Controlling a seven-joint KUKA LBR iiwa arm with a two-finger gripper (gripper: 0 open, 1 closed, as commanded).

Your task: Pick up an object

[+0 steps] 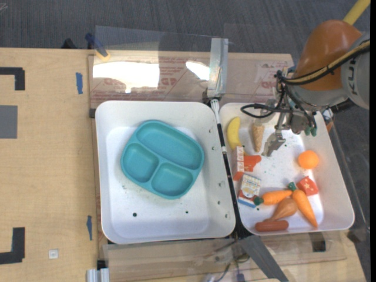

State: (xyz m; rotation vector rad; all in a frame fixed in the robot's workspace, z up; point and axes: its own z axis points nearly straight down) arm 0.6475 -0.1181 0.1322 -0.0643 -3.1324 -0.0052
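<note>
Camera view shows two white bins side by side on the table [41, 157]. The left bin [111, 216] carries a teal divided plate [163, 158], lying tilted near its middle. The right bin [338, 207] carries the loose things: a banana [234, 131] at its far left, a pale cone [258, 135] just beside it, an orange ball [308, 159] toward the right, and a small carton [249, 188] left of centre. Along the near side lie a small carrot [275, 197], a larger carrot [306, 207], a brownish piece [283, 211] between them, and a red sausage [271, 225] nearest the rim. A red-and-white piece [307, 185] sits just near of the ball. The gripper [276, 141] hangs over the far part of the right bin, between the cone and the ball, with nothing seen in it; whether it is apart or together I cannot tell.
</note>
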